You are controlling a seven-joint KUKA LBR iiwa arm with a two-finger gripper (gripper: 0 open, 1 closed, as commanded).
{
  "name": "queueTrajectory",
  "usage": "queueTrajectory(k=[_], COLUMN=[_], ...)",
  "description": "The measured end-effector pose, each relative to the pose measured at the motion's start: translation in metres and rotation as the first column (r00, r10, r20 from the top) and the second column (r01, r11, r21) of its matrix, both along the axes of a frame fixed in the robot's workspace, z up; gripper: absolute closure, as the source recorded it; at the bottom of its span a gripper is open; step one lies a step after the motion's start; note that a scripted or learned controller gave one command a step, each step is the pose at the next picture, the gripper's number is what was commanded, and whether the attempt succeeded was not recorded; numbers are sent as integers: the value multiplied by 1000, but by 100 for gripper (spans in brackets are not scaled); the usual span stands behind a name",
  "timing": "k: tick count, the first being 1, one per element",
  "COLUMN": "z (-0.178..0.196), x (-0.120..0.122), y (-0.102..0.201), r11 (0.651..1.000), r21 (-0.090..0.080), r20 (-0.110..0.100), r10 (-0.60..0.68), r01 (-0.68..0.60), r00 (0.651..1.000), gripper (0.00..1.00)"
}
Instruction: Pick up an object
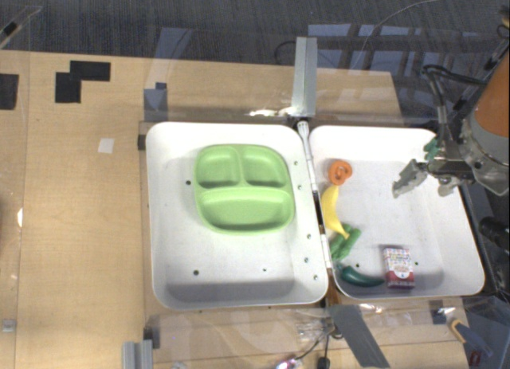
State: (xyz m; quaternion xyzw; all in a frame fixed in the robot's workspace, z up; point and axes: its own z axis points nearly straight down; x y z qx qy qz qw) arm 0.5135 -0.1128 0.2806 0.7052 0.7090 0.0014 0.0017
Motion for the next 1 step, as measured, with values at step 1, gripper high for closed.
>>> queueTrajectory(k=[1], z=[-72], x=[63], y=[22], r11=[999], r21=[1], r20=[-3], r10=[-33], r01=[33], r00=[999], gripper=[0])
